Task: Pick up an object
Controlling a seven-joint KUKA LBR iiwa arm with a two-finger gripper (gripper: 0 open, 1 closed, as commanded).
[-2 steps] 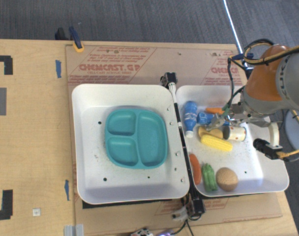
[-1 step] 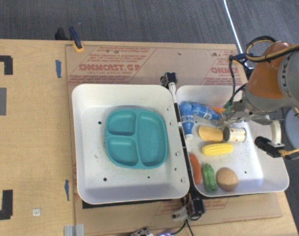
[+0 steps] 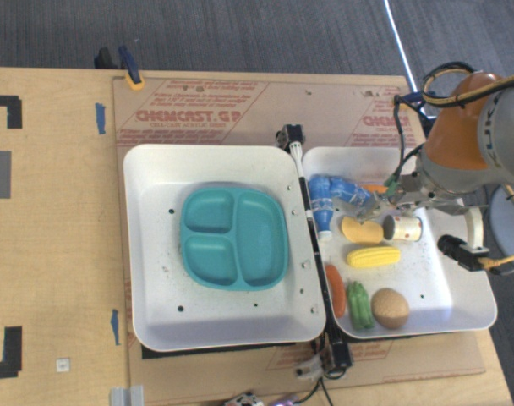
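End effector (image 3: 394,218) low over the right bin (image 3: 468,311).
Its grip state I cannot tell; the yellow block (image 3: 361,229) touches it at nine o'clock, the corn cob (image 3: 374,258) (also yellow) lies near at seven.

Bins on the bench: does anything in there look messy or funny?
A bit lopsided: the left bin has just a teal plate lying flat, while the toy food, like the corn and carrot, is all crowded in the right bin. Nothing looks spilled or broken.
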